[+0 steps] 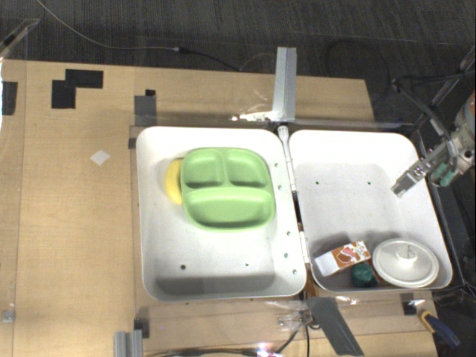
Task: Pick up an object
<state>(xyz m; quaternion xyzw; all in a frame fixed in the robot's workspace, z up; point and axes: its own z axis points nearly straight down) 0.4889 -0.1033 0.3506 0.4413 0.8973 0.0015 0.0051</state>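
My gripper (410,181) hangs over the right rim of the right bin (349,162), about halfway along its length, and I see nothing held in it. In that bin's near end lie a small white and brown carton (343,258), a dark green lump (362,275) just beside it, and a round white lid with a knob (404,262). The left bin (216,262) holds a green divided plate (226,187) lying over a yellow object (172,182), of which only the left edge shows.
A grey metal post (285,84) stands at the far end of the seam between the bins. Black cables (416,99) run behind the right bin near the arm. The bench (67,222) stretches away as bare wood to the left.
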